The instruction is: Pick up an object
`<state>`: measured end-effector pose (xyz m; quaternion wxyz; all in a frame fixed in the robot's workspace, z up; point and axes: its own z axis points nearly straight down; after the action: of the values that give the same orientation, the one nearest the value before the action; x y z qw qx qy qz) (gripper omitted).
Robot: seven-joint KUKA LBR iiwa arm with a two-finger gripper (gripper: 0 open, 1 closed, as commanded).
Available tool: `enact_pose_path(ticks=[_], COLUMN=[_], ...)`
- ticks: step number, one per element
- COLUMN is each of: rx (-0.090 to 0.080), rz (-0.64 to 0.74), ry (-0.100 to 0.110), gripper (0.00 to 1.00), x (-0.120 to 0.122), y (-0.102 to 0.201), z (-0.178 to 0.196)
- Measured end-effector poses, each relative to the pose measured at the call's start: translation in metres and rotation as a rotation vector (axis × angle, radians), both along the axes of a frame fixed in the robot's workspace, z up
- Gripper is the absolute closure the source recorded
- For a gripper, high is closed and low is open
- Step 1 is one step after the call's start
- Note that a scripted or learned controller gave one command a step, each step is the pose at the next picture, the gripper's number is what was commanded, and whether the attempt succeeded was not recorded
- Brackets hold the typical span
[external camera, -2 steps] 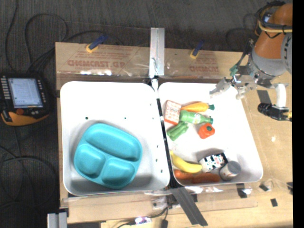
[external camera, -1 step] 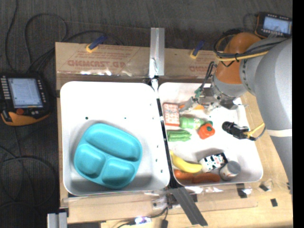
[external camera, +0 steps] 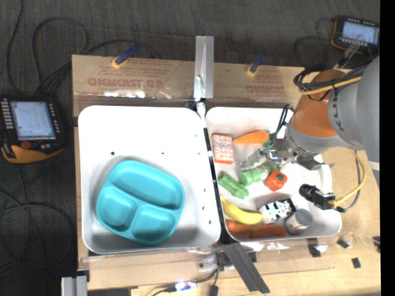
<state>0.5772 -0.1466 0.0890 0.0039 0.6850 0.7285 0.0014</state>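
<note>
Over the right bin (external camera: 333, 224), the gripper (external camera: 264, 156) hangs low among the toys; whether its jaws are spread or closed I cannot tell. A green piece (external camera: 252, 177) lies just near of the tip, its long axis running left-right. It looks short, cylindrical and smooth. A red tomato (external camera: 276, 179) sits just to its right.

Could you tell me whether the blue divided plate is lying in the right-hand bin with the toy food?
No, the blue divided plate lies alone in the left bin, while the banana and other food sit in the right bin.
</note>
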Motion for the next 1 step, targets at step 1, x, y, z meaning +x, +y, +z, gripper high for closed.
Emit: enact_pose_path(ticks=[1], rx=[0.006], rz=[0.134], ry=[-0.004], gripper=[0.0], x=[-0.0066], y=[-0.0608], z=[0.0017])
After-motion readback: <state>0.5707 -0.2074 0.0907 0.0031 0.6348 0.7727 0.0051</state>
